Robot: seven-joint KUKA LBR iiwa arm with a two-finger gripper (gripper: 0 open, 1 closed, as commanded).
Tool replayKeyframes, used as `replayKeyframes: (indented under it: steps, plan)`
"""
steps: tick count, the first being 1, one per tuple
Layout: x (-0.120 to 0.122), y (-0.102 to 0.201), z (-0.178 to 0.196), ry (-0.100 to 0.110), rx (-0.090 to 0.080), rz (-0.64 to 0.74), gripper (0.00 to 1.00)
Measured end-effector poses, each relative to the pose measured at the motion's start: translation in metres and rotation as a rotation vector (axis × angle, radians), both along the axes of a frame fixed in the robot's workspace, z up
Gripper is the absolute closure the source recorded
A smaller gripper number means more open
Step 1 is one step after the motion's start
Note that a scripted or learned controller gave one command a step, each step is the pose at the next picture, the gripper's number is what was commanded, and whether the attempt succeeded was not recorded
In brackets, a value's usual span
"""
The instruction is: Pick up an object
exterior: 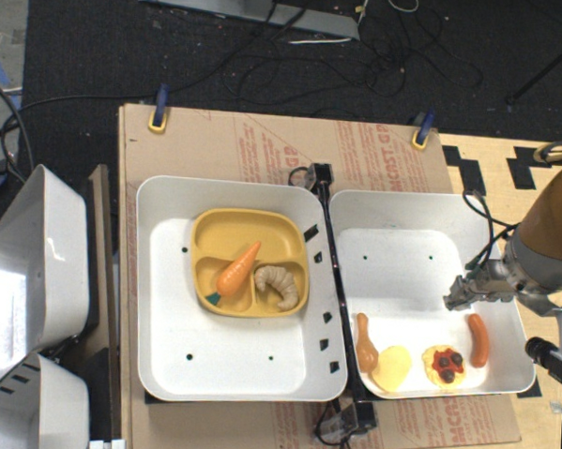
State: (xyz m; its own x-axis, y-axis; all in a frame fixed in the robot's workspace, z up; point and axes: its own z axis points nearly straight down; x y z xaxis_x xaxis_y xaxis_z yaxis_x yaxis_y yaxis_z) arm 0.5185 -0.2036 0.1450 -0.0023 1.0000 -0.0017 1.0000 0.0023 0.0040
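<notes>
Start at the bottom of the frame, where you see the front wall of the right bin (pixel 498 385). Along it lie four toy foods: a chicken drumstick (pixel 364 341) at the lower left corner of that bin, a pale yellow round piece (pixel 393 365) touching its lower end, a small pizza-like disc with red and dark toppings (pixel 445 364) further right, and an orange-red sausage (pixel 480 339) standing nearly upright in the frame near the bin's right wall.

Just above the sausage's upper end you find the gripper (pixel 461 296), a dark metal cluster low over the bin floor at the right side of the frame. You cannot tell how its fingers stand, as they blur into the wrist hardware, and nothing shows between them. It sits close to the sausage but apart from it.

The arm (pixel 543 237) comes in from the right edge, its orange band above the grey wrist, with a black cable looping off its upper left.

To the left, the left bin (pixel 161 353) carries a yellow divided plate (pixel 253 229) in its upper half. A carrot (pixel 237 269) lies tilted across the divider, and a pale shrimp (pixel 280 285) curls in the lower right compartment.
</notes>
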Motion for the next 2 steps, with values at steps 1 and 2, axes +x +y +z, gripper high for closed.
replayKeyframes:
  steps: [1, 2]
  plan:
    - [-0.009, 0.001, 0.051, -0.001, -0.001, 0.0, 1.0]
    - [-0.005, 0.007, 0.11, -0.003, -0.001, 0.002, 1.0]
